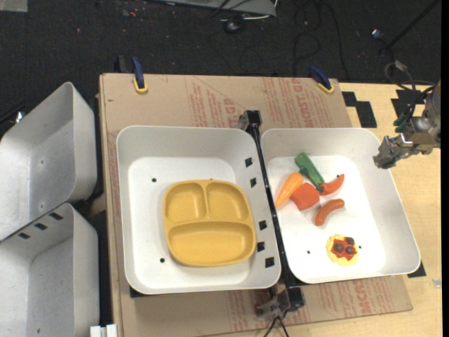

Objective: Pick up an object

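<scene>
A yellow divided plate [209,223] sits mid left bin [133,188]. The toy foods [312,188] cluster mid right bin [393,209]; the sausage [329,211] looks light, stiff, graspable across its middle. The gripper [388,153] hovers at that bin's right edge, aperture unclear.

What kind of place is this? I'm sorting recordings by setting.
Most likely a robotics lab bench. Two white bins sit on cardboard clamped to the bench, toy food and a yellow divided plate lie in them, and loose cables trail over the dark floor.
</scene>
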`<state>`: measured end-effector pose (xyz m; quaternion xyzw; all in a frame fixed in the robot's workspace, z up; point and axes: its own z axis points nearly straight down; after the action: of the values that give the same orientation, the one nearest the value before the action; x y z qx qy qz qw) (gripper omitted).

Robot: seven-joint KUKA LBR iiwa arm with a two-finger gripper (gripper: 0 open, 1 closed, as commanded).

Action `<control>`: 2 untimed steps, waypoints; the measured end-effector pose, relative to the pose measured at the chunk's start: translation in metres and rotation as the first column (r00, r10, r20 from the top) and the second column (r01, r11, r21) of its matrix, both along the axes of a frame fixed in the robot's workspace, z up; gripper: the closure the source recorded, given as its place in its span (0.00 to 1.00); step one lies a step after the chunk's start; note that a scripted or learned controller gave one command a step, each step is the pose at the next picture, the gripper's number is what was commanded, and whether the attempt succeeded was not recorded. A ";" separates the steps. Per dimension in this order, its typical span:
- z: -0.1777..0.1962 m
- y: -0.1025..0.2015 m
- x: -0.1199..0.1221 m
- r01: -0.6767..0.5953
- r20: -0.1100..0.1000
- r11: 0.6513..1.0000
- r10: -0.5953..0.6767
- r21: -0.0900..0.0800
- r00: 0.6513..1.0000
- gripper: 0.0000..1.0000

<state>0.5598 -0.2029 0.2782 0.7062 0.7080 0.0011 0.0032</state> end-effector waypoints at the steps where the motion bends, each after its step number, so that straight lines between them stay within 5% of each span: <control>1: -0.011 0.047 -0.001 -0.004 -0.007 1.000 0.004 0.004 1.000 1.00; 2: -0.026 0.096 -0.010 -0.005 -0.009 1.000 0.005 0.005 1.000 1.00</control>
<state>0.5495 -0.1071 0.2519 0.7046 0.7096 -0.0004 -0.0019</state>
